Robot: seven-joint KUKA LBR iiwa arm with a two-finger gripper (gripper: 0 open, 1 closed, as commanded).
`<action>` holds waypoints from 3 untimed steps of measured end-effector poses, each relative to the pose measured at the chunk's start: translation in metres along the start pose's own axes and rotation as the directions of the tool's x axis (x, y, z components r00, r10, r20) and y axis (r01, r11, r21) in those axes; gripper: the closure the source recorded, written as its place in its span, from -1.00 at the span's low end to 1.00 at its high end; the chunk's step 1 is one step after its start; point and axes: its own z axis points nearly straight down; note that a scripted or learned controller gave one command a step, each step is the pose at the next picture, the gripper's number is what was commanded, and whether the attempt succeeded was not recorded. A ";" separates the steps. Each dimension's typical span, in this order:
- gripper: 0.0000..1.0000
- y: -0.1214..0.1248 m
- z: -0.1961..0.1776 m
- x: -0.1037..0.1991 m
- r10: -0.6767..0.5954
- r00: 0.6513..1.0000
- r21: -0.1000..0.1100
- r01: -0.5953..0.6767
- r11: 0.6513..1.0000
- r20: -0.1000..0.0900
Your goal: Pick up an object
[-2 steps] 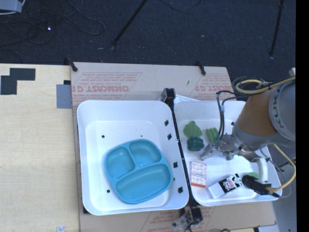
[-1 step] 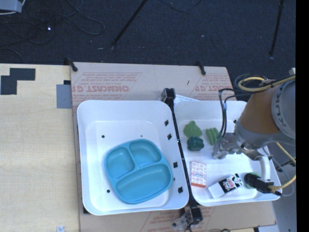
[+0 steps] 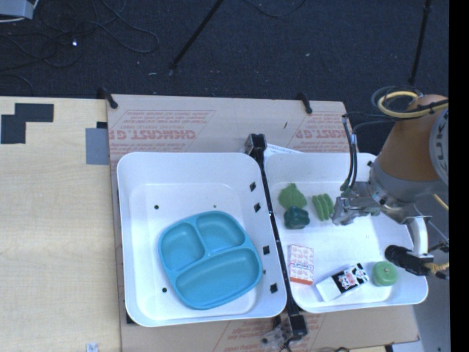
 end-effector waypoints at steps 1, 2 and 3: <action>1.00 0.001 -0.045 -0.001 0.000 1.000 0.001 0.000 1.000 0.000; 1.00 0.015 -0.038 0.053 -0.003 1.000 0.005 0.003 1.000 -0.002; 1.00 0.025 -0.052 0.108 -0.004 1.000 0.005 0.004 1.000 -0.003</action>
